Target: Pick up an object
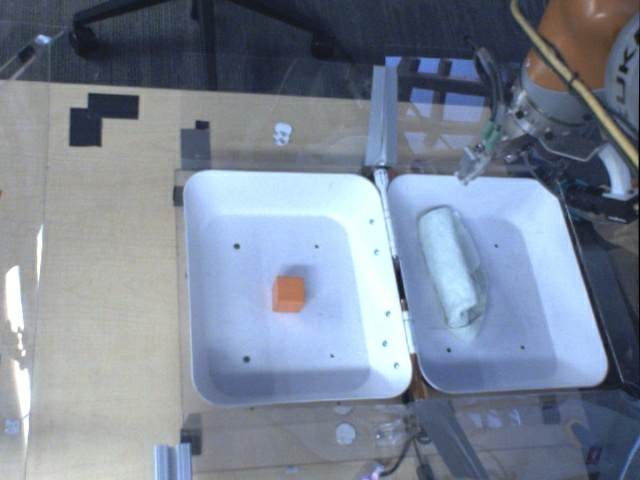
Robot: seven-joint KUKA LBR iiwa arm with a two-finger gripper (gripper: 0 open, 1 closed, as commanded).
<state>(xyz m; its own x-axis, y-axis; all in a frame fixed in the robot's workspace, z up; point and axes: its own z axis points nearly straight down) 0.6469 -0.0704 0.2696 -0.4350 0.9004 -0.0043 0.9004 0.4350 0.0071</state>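
Objects wait untouched: a small orange cube (289,294) sits mid-floor in the left white bin (215,368), a rolled white cloth (452,265) lies in the right white bin (570,368). Grey claw (472,168) hovers above that bin's far edge, grip state unclear. Approach stage; next it must descend onto one.

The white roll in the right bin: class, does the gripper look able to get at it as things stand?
Probably yes. The white roll lies alone in the right bin, uncovered, and the gripper hangs above that bin's far rim with nothing between them.
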